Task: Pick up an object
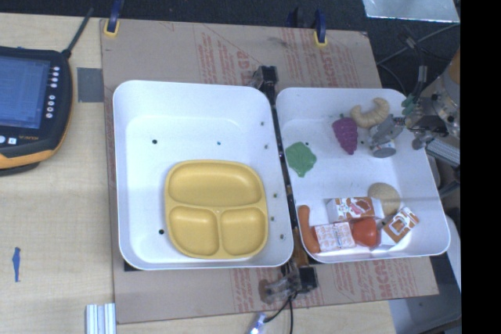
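My gripper (383, 138) reaches in from the right and hangs low over the back of the right bin (329, 109). It is just right of a purple bunch of grapes (345, 134) and just below a tan curved pastry (369, 113). Nothing shows in its grasp. A green leafy piece (300, 158) lies near the bin's left wall. Along the front lie a tan round item (383, 192), a red tomato (365, 231), an orange sausage-shaped piece (304, 228) and three small cartons (349, 208).
The left bin (156, 109) holds a yellow divided plate (216, 209). A tablet with an orange rim (31, 105) lies at the far left of the bench. Blue clamps (318, 23) hold the cardboard at the back edge.
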You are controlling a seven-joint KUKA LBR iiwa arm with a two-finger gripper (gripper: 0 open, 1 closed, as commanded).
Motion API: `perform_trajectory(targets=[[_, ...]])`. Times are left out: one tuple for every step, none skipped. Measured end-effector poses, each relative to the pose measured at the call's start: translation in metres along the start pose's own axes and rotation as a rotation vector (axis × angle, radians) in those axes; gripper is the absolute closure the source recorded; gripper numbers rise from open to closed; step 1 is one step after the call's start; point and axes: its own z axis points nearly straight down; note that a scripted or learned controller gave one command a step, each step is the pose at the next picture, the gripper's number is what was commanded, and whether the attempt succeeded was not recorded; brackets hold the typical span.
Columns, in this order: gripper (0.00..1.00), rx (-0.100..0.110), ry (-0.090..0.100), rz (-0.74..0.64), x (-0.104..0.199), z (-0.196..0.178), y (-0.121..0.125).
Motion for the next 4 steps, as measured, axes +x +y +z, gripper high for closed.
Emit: perform_trajectory(targets=[[0.00, 0.000, -0.001, -0.001, 0.059, 0.040, 0.081], [0.00, -0.001, 0.001, 0.000, 0.008, 0.121, 0.098], [0.00, -0.004, -0.001, 0.001, -0.033, 0.028, 0.099], [0.00, 0.002, 0.000, 0.000, 0.012, 0.123, 0.099]])
